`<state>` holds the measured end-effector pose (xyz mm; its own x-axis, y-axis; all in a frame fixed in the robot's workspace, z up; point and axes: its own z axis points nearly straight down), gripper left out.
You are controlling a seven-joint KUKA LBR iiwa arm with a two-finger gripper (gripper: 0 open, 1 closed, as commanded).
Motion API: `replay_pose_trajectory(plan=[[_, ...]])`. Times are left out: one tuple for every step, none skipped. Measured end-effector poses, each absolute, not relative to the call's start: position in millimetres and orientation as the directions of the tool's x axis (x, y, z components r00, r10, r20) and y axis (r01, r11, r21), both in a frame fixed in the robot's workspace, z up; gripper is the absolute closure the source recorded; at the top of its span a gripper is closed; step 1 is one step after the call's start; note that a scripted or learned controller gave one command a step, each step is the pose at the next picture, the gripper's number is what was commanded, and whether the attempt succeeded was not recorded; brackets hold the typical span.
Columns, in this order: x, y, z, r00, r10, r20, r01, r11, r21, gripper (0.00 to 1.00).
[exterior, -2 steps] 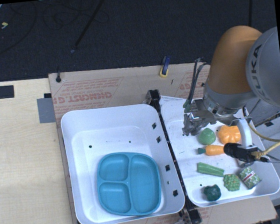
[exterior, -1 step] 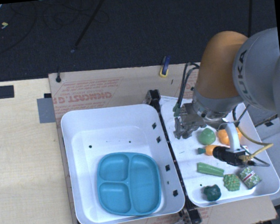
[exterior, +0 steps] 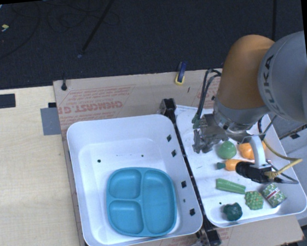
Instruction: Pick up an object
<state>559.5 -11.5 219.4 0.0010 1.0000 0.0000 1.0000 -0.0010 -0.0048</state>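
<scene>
The gripper [exterior: 202,141] hangs low in the right-hand bin [exterior: 206,196] beside a green ball [exterior: 227,150]; its grasp cannot be told.

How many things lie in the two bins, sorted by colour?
Blue: 1, divided tray
Orange: 2, round piece, long piece
Green: 4, ball, stick, bumpy lump, dark lump
Patterned: 1, small block
Total: 8
</scene>
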Motion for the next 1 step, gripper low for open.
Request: replay_pose_trajectory(plan=[[556.8, 5.0, 230.0, -0.001, 1.0, 0.001, 1.0, 0.001, -0.003, 1.0]])
